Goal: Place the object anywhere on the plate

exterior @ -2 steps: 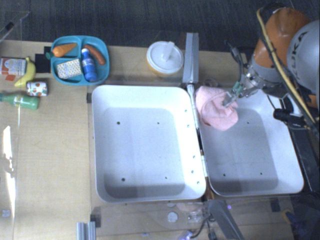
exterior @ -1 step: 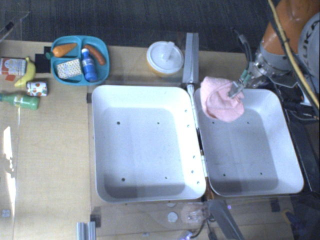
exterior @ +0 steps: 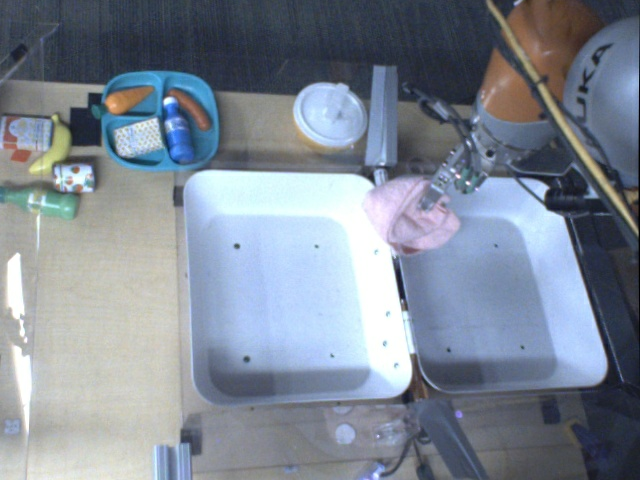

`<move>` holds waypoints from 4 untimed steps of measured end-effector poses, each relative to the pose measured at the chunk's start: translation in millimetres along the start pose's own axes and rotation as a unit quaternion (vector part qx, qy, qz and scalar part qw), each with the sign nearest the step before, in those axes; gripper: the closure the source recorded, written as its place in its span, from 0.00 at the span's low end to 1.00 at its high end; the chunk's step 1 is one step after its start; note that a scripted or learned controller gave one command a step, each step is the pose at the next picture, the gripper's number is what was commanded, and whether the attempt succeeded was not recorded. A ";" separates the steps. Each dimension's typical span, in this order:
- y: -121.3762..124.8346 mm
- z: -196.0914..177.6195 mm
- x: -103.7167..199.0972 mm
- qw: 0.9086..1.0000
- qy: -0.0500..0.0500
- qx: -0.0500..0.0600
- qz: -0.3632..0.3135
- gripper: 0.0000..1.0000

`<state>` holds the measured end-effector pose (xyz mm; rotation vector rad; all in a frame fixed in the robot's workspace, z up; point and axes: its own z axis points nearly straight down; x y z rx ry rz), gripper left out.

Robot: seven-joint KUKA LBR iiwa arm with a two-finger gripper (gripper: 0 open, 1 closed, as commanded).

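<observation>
The gripper [exterior: 436, 200] pinches the pink cloth [exterior: 412, 218] at the right bin's [exterior: 520, 368] far-left corner; placement on a plate looks still ahead.

partial "ku" lettering on grey arm [exterior: 603, 63]; nothing else legible.

The grey arm [exterior: 600, 68] enters from the right, its orange band [exterior: 535, 48] above the wrist, and angles down-left so that the gripper [exterior: 440, 194] sits at the upper left corner of the right bin.
</observation>
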<state>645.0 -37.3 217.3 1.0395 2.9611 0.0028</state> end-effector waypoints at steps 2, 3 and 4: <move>72.9 -22.1 76.7 0.944 -0.001 -0.002 -0.330 1.00; 109.0 -14.0 113.6 0.943 -0.001 -0.001 -0.332 1.00; 108.9 -14.4 113.3 0.944 -0.001 -0.002 -0.331 0.00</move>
